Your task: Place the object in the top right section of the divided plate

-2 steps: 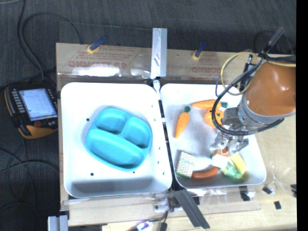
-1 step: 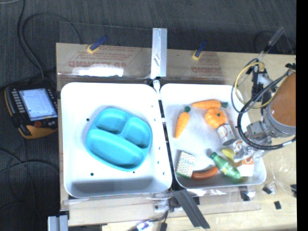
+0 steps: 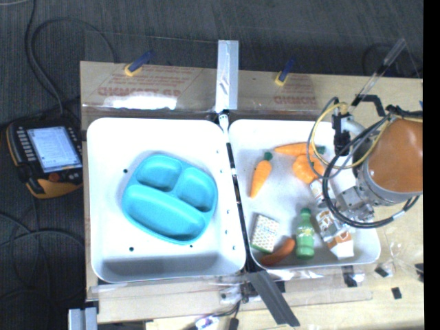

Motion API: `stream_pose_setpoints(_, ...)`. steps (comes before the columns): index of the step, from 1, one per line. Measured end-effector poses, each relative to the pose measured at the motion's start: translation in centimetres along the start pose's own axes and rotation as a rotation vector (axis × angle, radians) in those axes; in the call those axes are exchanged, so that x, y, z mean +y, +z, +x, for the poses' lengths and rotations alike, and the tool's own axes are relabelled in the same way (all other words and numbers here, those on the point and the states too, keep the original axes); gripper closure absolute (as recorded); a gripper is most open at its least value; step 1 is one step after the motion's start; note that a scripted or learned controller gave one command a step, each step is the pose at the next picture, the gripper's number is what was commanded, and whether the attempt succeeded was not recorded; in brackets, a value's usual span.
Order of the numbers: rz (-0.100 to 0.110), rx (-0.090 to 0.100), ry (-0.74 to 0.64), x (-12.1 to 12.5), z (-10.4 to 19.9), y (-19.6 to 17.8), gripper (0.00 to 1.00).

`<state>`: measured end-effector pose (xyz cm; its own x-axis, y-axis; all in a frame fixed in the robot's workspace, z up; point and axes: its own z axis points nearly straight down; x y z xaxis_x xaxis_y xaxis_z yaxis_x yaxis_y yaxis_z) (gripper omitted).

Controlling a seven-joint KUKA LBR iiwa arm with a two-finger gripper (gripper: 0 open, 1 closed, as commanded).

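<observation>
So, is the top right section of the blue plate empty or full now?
Empty: the blue plate in the left bin shows bare blue in every section.

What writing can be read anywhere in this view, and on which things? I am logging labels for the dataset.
Nothing can be read with certainty.
Red print on the clear panel behind the bins: mirrored and blurred, unreadable.
Screen of the handheld pendant: lines too small to read.
Patterned packet and green bottle: any print too small.

A blue divided plate (image 3: 170, 196) is seen in a white bin (image 3: 103, 253); an orange carrot (image 3: 260, 176) (green-topped), a green bottle (image 3: 304, 234) and a checked packet (image 3: 264, 233) are seen in the other.
</observation>
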<state>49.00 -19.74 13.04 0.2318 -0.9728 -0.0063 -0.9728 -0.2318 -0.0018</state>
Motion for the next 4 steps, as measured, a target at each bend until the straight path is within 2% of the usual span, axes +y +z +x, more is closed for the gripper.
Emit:
stream_pose_setpoints(1, -0.002, -0.003, -0.371, 0.2, -1.7, -0.7, 1.0)
stream_pose_setpoints(2, -0.001, -0.005, -0.732, 0.7, 0.3, -1.5, 1.0)
stream_pose_setpoints(3, 0.0, -0.005, -1.115, 0.2, 2.1, -3.9, 1.0)
stream_pose_setpoints(4, 0.003, -0.002, -1.144, 0.0, 1.9, -2.7, 1.0)
